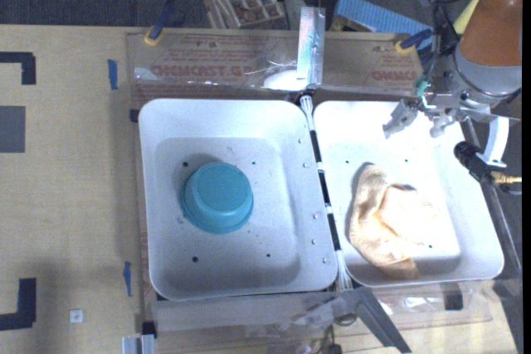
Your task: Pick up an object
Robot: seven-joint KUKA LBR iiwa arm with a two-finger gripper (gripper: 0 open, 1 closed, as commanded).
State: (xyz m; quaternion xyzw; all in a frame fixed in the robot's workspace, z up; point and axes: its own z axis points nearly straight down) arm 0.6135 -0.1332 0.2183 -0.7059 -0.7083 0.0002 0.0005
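Cloth [383, 217], tan and crumpled, lies in the right bin [481, 261], toward that bin's left wall and front edge, its lower fold close to the front rim. To the cloth's right and behind it the white floor of the bin is bare, so the widest open room is along the right wall and across the back half. The divider [319, 178] where the two bins meet runs just left of the cloth, leaving little room on that side.

Up and to the right of the cloth, over the bin's back right corner, hangs the gripper [419, 118]. Its two fingers [397, 119] are spread apart with nothing between them, pointing toward the back left of the bin. They are well apart from the cloth. The grey arm [489, 54] with its orange band rises behind the gripper, past the right rim.

Left of the cloth, across the divider, the left bin [158, 128] holds a teal bowl [217, 196] turned upside down near its middle, with bare floor all round it and clear of every wall. Both bins sit on a pale wooden surface [58, 178] that stretches far left of the cloth. Behind the bins stands a low cardboard strip [216, 66] with red lettering.
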